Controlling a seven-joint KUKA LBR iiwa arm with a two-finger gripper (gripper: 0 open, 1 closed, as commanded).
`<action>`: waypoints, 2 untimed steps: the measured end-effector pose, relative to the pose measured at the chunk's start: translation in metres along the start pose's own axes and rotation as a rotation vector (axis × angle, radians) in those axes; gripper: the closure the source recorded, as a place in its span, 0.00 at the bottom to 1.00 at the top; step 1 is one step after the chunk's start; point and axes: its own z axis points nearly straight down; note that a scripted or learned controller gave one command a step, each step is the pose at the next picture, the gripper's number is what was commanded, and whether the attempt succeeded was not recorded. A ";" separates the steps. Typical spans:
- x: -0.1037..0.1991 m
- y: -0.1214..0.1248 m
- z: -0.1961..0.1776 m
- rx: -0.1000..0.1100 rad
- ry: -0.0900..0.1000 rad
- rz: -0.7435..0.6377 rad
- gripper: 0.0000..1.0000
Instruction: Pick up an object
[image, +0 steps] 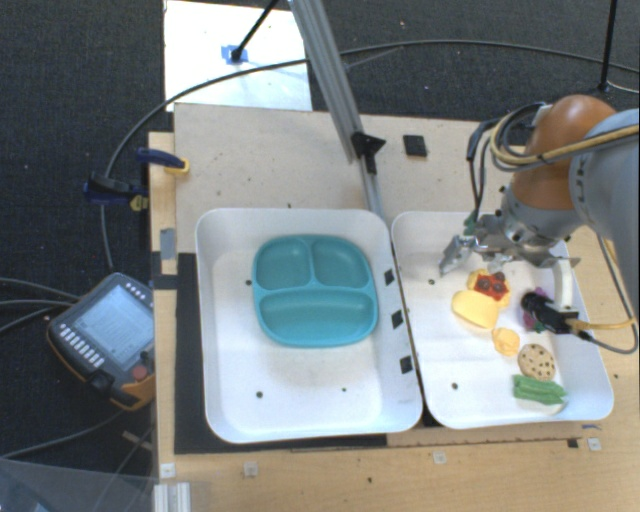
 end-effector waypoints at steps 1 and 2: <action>0.000 0.003 0.044 -0.010 -0.002 -0.002 0.00; -0.002 0.007 0.028 -0.023 -0.006 -0.001 1.00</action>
